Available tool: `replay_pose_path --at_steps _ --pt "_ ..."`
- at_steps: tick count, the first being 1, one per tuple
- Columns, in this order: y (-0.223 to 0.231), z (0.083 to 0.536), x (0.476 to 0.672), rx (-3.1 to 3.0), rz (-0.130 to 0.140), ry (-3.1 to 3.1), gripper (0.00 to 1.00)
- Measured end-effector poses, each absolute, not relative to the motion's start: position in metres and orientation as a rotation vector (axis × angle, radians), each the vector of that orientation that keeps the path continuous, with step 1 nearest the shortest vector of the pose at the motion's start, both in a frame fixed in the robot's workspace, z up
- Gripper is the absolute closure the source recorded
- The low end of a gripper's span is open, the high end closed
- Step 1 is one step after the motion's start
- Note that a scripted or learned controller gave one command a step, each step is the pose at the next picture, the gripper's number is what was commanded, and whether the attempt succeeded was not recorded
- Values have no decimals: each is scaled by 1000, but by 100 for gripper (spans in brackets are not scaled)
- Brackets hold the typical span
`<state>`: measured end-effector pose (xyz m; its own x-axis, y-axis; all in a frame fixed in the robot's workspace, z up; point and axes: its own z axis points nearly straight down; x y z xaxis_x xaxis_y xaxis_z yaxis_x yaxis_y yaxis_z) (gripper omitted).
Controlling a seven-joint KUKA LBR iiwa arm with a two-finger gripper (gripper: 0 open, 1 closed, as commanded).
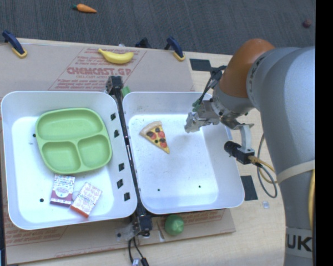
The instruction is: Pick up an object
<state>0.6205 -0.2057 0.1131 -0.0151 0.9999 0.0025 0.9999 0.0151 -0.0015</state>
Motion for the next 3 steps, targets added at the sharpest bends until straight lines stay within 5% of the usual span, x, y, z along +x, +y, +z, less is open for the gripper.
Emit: replay_pose_path --at_steps 1,2,3 --pt "-205 113 620 -2201 -1 -2237 0" --pt "-211 115 604 -2215 3 -2225 0" --pt "-211 92 494 -2213 3 -2225 0"
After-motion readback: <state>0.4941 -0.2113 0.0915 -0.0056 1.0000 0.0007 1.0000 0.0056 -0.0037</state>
